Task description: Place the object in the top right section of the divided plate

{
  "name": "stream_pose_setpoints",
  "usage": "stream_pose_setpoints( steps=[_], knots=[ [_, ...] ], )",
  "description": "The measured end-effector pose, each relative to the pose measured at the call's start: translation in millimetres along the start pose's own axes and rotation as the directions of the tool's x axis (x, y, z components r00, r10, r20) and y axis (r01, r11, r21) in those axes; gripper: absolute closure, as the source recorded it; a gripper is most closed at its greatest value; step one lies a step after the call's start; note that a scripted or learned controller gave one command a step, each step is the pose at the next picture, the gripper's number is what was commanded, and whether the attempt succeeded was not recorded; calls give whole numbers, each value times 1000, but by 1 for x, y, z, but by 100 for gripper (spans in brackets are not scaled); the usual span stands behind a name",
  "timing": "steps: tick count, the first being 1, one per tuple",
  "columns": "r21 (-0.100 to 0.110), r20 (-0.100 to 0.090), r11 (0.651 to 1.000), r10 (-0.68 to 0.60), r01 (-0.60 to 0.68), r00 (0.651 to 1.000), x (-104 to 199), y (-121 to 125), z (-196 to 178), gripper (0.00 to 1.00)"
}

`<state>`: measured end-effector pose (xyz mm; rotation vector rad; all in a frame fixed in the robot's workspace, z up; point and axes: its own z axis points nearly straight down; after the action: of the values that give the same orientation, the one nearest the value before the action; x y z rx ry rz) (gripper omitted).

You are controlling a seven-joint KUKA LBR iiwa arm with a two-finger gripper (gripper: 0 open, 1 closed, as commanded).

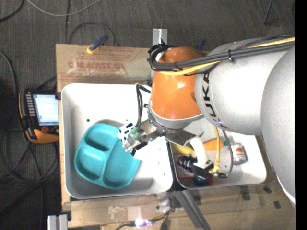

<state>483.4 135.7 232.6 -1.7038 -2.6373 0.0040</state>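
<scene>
A teal divided plate (103, 159) with three sections lies in the left white bin (72, 104). My gripper (130, 139) hangs over the plate's upper right rim, beside its top right section (106, 134). At the gripper's tip I see a small white, green and black shape (126, 134); I cannot tell whether it is a held object or part of the hand. The arm's orange band (175, 87) and grey body cover much of the bins' middle.
The right bin (254, 176) holds a yellow item (186, 150), an orange item (211, 141), a small can (238, 153) and something red (200, 180). A cardboard sheet (100, 63) lies behind the left bin. A handheld pendant (41, 114) sits at the far left.
</scene>
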Motion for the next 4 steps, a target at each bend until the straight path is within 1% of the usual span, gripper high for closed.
stream_pose_setpoints(
  steps=[1, 2, 3, 4],
  knots=[
    [0, 1, 1000, -30, 30, 1000, -109, -49, 38, 100],
    [-1, 0, 999, -50, 50, 999, -97, 65, 28, 100],
    [1, 1, 963, 269, -269, 963, 30, 48, -26, 100],
    [1, 2, 977, 212, -212, 977, 31, 29, 9, 100]
  ],
)
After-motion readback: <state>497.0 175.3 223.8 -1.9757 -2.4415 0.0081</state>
